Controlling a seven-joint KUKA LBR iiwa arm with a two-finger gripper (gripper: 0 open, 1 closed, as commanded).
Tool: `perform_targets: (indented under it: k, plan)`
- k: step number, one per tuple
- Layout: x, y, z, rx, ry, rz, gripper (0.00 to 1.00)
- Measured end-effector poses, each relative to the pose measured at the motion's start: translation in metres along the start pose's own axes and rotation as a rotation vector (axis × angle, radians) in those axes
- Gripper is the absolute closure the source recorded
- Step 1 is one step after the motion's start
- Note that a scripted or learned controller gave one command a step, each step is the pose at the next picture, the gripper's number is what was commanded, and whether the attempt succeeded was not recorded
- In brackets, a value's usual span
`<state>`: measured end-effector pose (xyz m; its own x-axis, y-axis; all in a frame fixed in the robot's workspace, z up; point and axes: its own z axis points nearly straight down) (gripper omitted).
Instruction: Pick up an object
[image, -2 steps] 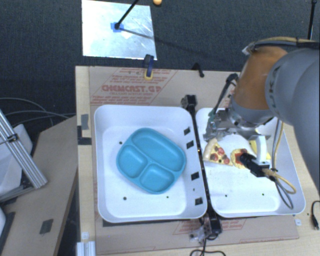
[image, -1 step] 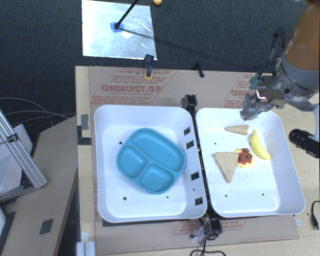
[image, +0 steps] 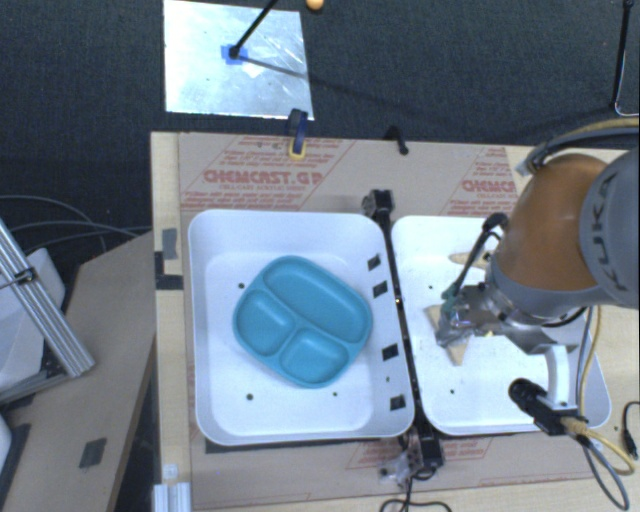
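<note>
Two shallow white bins sit side by side on a cardboard-covered bench, their inner walls touching along a dark central seam fitted with black clips. Left bin (image: 215, 300): holds one blue divided plate (image: 303, 320), three compartments, lying flat and turned at a slant near the bin's middle; bare white floor surrounds it on all sides, widest toward the near-left corner, and the plate touches no wall. Right bin (image: 430, 405): the arm (image: 560, 235) enters from the right and covers most of the bin's right half, its orange band above the wrist hiding the floor beneath. Gripper (image: 455, 325) is low over the bin floor, left of centre, close to the central seam but apart from it. A tan, wedge-shaped object (image: 457, 351) lies directly at the gripper, its pale tip protruding toward the near side; a second tan sliver (image: 465, 259) lies farther back, beside a dark cable running up the wrist. Whether the fingers are apart, together or clamped on the tan piece cannot be told, as the gripper body masks them. Open floor remains in the near-left part of the right bin and along its far-left corner. A black cable fitting (image: 535, 403) overhangs the near-right rim.
</note>
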<state>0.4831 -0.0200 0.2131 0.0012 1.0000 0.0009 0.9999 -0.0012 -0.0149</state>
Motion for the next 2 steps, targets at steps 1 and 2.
perform_targets:
  k: [1,2]
  plan:
    - [0.052,0.004,-0.042,-0.02,0.001,-0.01,1.0]
    - [0.109,0.003,-0.026,-0.015,0.001,-0.011,1.0]
